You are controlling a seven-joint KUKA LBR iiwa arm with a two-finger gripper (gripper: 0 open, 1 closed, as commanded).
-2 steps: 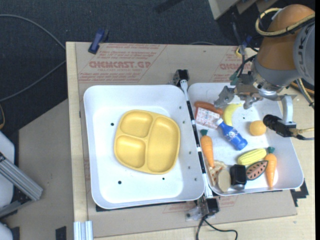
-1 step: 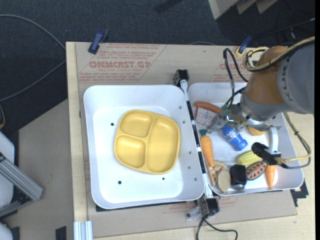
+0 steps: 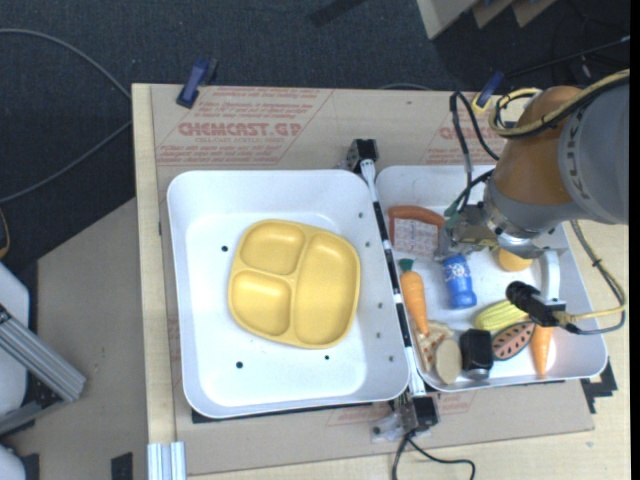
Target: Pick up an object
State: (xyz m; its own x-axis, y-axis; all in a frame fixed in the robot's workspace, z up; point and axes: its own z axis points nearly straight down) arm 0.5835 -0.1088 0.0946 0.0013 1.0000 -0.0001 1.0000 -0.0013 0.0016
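I see a yellow plate (image 3: 295,283) in the left bin (image 3: 190,268). The right bin (image 3: 580,358) holds toys, and a blue bottle (image 3: 459,281) lies just under my gripper (image 3: 468,236).

A yellow divided plate (image 3: 294,283) lies in the left white bin (image 3: 195,368), well apart from the fingers. Both bins rest on a tan surface (image 3: 250,128) printed with red lettering. A blue clamp (image 3: 194,82) grips the surface's far left corner, another (image 3: 488,90) sits farther right.
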